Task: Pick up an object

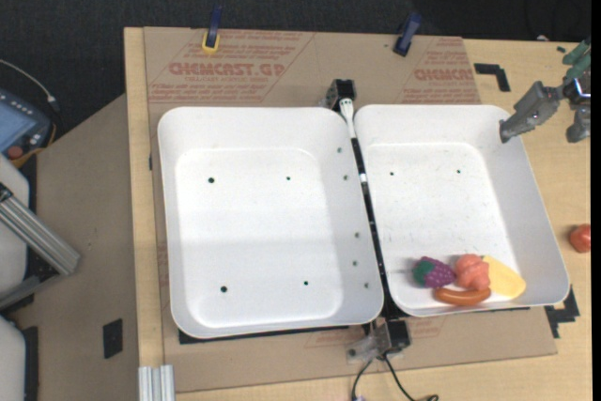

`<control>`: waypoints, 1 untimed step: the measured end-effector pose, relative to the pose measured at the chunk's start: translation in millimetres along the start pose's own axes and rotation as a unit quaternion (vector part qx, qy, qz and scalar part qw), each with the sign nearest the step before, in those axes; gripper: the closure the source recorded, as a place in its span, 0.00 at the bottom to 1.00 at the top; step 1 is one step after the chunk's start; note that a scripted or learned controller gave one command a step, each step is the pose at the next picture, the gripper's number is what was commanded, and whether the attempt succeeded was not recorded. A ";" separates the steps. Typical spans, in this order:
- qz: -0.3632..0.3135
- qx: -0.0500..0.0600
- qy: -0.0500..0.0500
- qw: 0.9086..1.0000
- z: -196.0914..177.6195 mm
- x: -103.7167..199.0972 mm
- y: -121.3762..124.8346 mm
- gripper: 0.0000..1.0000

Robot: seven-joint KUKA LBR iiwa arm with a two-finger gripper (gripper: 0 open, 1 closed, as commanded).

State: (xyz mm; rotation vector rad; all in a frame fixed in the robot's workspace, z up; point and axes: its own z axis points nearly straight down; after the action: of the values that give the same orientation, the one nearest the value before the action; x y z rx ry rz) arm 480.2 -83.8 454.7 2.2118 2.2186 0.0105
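Camera view showed the toys [467,279] clustered in the right bin's [441,202] near corner. Beyond that bin's far right rim hung the end effector [518,124], grip unreadable. Approach pending: descend over the toys.

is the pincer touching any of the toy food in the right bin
Apart. The camera view shows the pincer over the right bin's far right corner, with bare white floor between it and the toy food at the near edge.
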 end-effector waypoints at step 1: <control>-0.001 -0.001 0.000 1.000 -86.2 30.0 0.7 0.00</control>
State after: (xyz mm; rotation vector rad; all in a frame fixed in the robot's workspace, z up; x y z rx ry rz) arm 479.9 -53.7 540.9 2.2096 2.2186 0.0144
